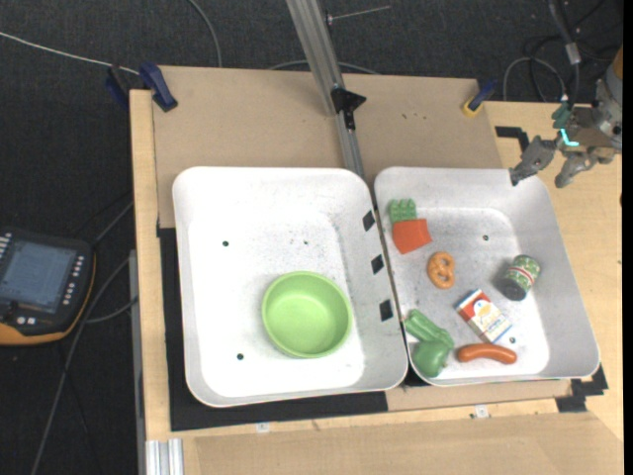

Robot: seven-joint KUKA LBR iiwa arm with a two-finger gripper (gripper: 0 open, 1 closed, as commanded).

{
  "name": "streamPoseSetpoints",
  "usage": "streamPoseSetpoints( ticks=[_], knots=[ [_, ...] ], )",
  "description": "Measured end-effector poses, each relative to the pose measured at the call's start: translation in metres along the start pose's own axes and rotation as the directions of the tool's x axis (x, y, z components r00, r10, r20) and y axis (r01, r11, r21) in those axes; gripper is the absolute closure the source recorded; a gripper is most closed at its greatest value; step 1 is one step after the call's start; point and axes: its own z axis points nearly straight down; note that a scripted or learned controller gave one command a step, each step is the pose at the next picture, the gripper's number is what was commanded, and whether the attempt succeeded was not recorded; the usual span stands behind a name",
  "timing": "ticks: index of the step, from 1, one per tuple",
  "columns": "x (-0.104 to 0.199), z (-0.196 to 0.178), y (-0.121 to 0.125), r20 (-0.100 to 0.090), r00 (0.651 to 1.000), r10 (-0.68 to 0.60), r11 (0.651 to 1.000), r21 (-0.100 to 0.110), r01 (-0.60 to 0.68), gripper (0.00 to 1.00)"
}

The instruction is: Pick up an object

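My gripper [547, 168] hangs open at the far right, above the back right corner of the right bin [465, 188], with nothing between its fingers. In that bin lie a green block [402, 210], a red block [411, 236], an orange pretzel [441, 269], a dark can with a green label [518, 276], a small red and white box [484, 317], a green pepper [428, 342] and a red sausage [486, 354]. All of them lie well below and to the left of the gripper.
The left bin [237, 216] holds a green bowl [307, 314]. A metal pole [318, 52] slants down to the gap between the bins. Blue clamps [158, 87] grip the bench's back edge. A handheld controller [40, 283] lies off the bench at left.
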Motion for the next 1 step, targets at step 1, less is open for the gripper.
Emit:
streamPoseSetpoints(
  ticks=[1],
  knots=[
    [0.0,0.0001,0.0,0.0,1.0,0.0,1.0,0.0,0.0,0.0]
  ],
)
